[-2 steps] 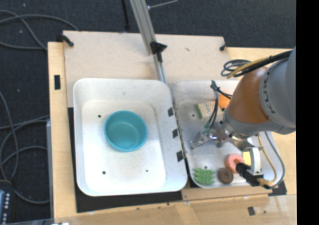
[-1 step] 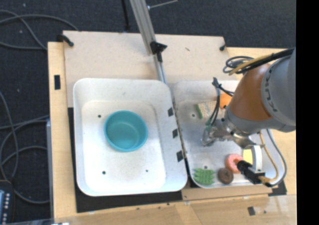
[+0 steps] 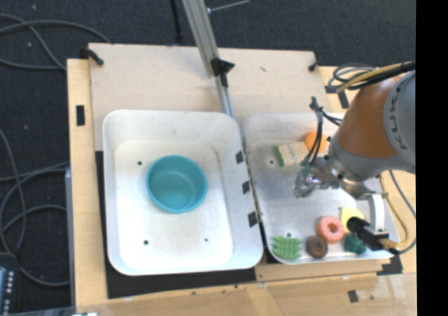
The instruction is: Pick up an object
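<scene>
Starting at the front lip of the right bin (image 3: 269, 199), there's a little row of stuff bunched into the near corner: a green spiky toy (image 3: 285, 246), a brown ring (image 3: 317, 246) touching it or close to it, a pink ring (image 3: 330, 228) just behind that, and a yellow piece (image 3: 348, 214) further right. My guess is they sit there because the bin's wall stops them, which also makes them awkward to get at from above.

One step back, the arm (image 3: 371, 129) reaches in from the right and hangs its jaws low over a bare patch in the middle of that bin. I can't tell whether the jaws are spread or pressed together; the wrist hides too much, and nothing shows between them, so I wouldn't call anything picked up yet.

Just beyond the jaws and a bit left lies a tan block (image 3: 287, 155) with a green end, and near it an orange ball (image 3: 311, 141), partly behind the arm. That block looks like the easiest target to me, out in the open away from the walls.

Over in the left bin (image 3: 126, 237), a teal bowl (image 3: 177, 183) sits upright by itself, well apart from the action.

Furthest back, a metal post (image 3: 199, 20) slants up from the surface (image 3: 154, 83).
</scene>
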`<state>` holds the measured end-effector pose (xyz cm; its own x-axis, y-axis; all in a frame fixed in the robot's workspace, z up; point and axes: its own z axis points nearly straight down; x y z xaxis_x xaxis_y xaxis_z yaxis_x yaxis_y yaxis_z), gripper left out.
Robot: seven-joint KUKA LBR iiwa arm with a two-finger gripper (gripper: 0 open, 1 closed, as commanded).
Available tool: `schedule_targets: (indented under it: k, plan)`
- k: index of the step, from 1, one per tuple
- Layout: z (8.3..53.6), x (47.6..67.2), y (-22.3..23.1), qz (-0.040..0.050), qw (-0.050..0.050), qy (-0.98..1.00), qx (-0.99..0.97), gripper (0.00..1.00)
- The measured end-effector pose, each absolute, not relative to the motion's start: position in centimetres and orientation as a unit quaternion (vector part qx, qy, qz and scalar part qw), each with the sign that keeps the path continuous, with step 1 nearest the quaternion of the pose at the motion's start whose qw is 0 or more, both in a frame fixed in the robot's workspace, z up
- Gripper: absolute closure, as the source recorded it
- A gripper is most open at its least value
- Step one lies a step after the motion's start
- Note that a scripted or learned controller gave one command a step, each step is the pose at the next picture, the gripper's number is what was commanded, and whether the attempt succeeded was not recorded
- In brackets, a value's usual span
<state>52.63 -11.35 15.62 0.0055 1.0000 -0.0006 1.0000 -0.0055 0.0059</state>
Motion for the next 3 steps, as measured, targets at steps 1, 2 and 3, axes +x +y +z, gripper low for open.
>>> schedule_targets:
  k: [1, 2, 3]
  plan:
    - [21.1, 53.8, -11.8, 0.0022, 0.003, 0.708, 0.706, 1.0]
    - [26.5, 54.0, -11.9, 0.0024, 0.003, 0.709, 0.706, 1.0]
    - [25.3, 54.7, -6.8, -0.0001, 0.0, 0.709, 0.705, 1.0]
